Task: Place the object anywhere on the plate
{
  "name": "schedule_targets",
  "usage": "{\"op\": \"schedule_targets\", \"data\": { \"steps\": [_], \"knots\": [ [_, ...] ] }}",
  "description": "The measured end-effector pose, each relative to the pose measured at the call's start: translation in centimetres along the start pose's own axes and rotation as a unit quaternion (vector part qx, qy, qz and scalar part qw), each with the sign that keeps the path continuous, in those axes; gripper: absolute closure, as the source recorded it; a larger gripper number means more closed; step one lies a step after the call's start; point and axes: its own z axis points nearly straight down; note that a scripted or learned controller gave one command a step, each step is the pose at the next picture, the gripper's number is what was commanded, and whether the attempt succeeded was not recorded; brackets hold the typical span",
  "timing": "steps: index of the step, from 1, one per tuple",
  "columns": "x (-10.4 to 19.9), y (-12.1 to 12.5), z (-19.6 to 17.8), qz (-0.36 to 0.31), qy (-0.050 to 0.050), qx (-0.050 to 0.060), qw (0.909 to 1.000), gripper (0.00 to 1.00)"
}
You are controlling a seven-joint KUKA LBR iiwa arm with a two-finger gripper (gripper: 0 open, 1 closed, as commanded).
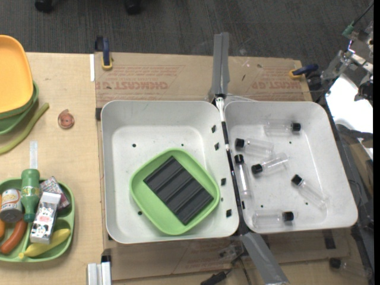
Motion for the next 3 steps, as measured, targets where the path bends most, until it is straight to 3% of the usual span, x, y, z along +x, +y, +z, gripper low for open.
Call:
{"op": "schedule_targets", "data": {
  "steps": [1,3],
  "knots": [
    [0.1,-0.1,-2.7,0.001,0.000,0.000,1.0000,0.00],
    [0.2,-0.2,4.6,0.030,0.000,0.001,0.9995,0.00]
  ]
}}
